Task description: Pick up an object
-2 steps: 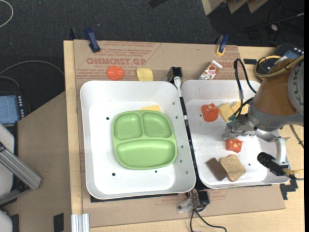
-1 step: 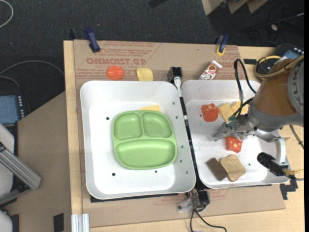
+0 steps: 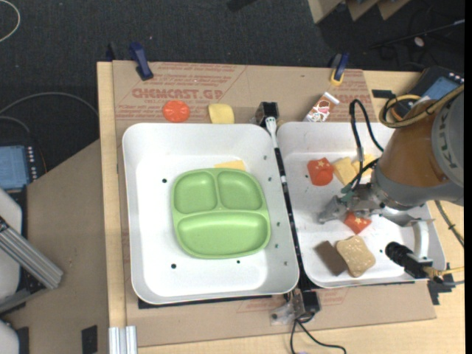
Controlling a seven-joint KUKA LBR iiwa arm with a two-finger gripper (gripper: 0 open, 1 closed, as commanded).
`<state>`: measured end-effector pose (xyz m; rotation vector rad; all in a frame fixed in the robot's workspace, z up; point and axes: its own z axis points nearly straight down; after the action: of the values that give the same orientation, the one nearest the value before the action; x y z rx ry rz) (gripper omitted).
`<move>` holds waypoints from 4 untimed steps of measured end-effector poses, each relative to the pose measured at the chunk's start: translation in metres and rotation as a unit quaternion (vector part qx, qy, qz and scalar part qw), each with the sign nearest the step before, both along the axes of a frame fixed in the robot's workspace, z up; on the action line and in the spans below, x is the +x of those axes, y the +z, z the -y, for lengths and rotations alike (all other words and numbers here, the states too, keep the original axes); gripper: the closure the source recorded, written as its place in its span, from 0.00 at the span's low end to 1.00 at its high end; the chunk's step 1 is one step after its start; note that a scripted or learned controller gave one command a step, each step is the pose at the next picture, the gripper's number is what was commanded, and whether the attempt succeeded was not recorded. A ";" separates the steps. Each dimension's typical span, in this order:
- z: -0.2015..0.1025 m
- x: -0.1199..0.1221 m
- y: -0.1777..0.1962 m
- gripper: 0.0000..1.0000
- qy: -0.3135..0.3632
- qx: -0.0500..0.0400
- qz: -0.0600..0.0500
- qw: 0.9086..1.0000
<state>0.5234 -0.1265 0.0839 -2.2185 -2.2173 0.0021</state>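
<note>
We are looking down at the gripper hanging low over the middle of the right bin, with the grey and orange arm reaching in from the bin's right edge. Just below the gripper and touching it in this view, a small red piece is lying on the bin floor, nearer the bin's right edge than its left. It is looking squat and bright red with a paler fleck on top, and its upper part is sitting under the gripper's metal. With that much covered, we are not making out a long axis or which way it is pointing. We cannot tell whether the gripper is wide or narrow, nor whether it is gripping the piece.

Toward the far edge of the same bin, a red cup-like thing is sitting just beside a yellow block. Near the front edge, a tan sponge-like block is lying against a brown slab.

In the left bin, a green divided plate is resting in the middle.

On the bench beyond the bins' far edges, we are seeing an orange disc and a yellow lump.
</note>
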 end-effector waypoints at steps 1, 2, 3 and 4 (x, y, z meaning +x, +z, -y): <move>0.002 0.002 0.012 1.00 -0.001 -0.002 0.003 1.000; 0.001 0.001 0.011 0.00 -0.001 -0.002 0.003 1.000; -0.009 -0.016 0.000 0.00 0.000 -0.001 0.001 1.000; -0.007 -0.014 0.012 1.00 -0.001 -0.003 0.005 1.000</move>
<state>0.5099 -0.1191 0.0962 -2.2274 -2.2227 -0.0024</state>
